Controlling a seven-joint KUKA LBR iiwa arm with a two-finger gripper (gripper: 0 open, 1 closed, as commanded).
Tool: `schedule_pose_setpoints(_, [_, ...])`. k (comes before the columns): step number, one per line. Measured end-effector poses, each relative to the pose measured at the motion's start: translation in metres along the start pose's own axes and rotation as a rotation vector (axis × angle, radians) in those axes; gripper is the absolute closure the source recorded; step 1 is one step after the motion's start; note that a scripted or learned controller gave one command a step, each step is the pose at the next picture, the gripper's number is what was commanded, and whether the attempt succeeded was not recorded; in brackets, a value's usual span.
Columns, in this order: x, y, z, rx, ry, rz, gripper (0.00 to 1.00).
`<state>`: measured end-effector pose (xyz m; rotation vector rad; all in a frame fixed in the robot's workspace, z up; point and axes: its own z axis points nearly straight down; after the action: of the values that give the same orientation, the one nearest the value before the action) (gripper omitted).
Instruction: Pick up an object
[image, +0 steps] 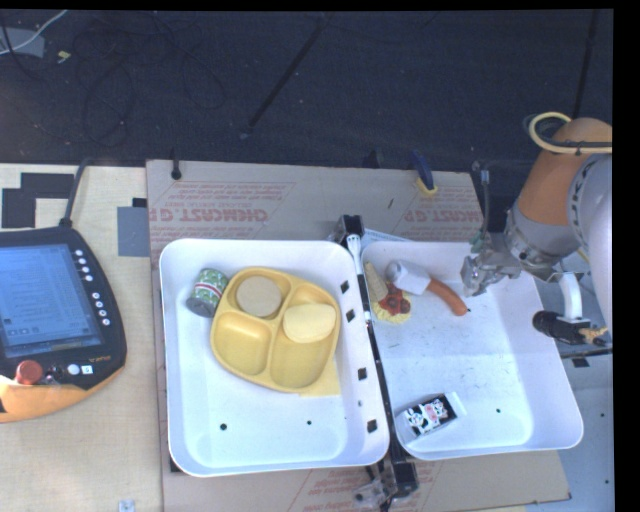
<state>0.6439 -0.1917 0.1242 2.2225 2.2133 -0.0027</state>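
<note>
Overhead, two white bins sit side by side on a cardboard-covered bench. The left bin (190, 420) holds a yellow tray (240, 345) with three compartments, and a small green-patterned can (208, 289) lies touching the tray's left rim.

The right bin (540, 420) holds the loose items the arm could pick. An orange carrot (447, 295) lies near the back, and a grey cylinder (404, 274) is just beside its left end. A red and yellow toy (392, 305) rests against the bin's left wall. A black-and-white carton (431, 414) lies apart, near the front edge.

The gripper (484, 270) hangs low at the back of the right bin, just right of the carrot. That position suggests the carrot is its target. It holds nothing, and whether its pincer is wide or narrow cannot be told. A tablet (50, 300) lies on the bench at far left.
</note>
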Motion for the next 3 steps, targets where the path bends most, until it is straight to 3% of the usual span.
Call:
schedule_pose_setpoints(1, [-0.01,0.001,-0.034,0.0,0.003,-0.004,0.0])
schedule_pose_setpoints(2, [-0.022,-0.009,-0.006,0.006,0.005,-0.004,0.0])
schedule_pose_setpoints(3, [-0.012,0.0,-0.031,0.001,0.005,-0.005,0.0])
